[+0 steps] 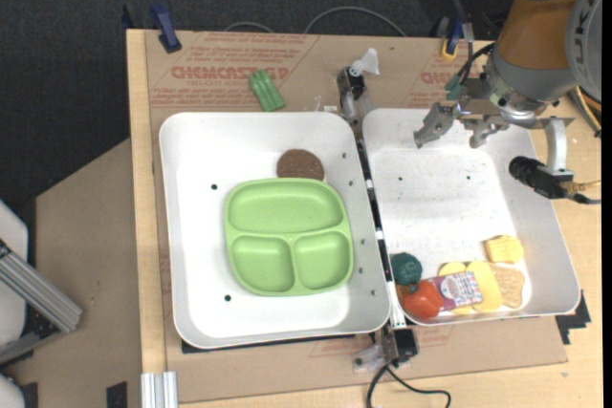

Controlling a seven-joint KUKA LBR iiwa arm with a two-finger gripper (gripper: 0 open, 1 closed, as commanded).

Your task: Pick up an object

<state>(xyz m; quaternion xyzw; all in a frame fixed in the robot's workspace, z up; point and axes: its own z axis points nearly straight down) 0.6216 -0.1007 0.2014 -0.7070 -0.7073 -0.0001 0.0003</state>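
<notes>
Down at the near edge of your right bin (535, 234) sits a tight cluster of toy food: a red tomato-like piece (422, 301), a dark green lump (406, 268) just behind it, a small packet w/ a purple label (461, 286), yellow blocks (488, 280) and a tan cracker-like slab (510, 285); all look like smooth moulded plastic, rounded or flat-sided; they touch or nearly touch each other. Your gripper (457, 124) hangs over the far edge of the same bin, fingers spread apart w/ nothing between them, well apart from the cluster. Over in the left bin (182, 205) you've got a glossy light-green three-compartment tray (287, 234); a flat brown disc (300, 164) lies just behind its far rim.
</notes>
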